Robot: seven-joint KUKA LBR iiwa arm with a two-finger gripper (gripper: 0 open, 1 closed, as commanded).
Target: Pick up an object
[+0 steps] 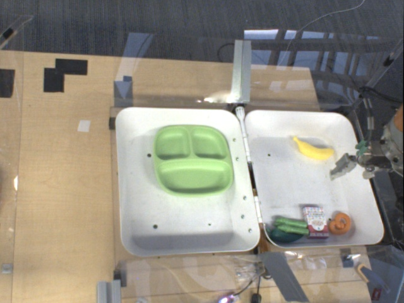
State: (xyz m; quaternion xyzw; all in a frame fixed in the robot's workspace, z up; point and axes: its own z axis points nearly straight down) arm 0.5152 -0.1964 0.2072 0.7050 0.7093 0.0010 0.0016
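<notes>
Wooden bench (63, 188) nearest; dark carpet (158, 11) behind; tool (344, 166) state perhaps unreadable.

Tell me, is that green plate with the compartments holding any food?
Empty. The green plate lies flat in the left bin, and all three of its compartments show bare green. The banana lies in the right bin.

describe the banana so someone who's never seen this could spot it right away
Look at the right-hand white bin. In its far half, apart from the cluster along the near edge, lies the banana. It is the sole yellow curved item, lying alone just left of the end effector.
</notes>
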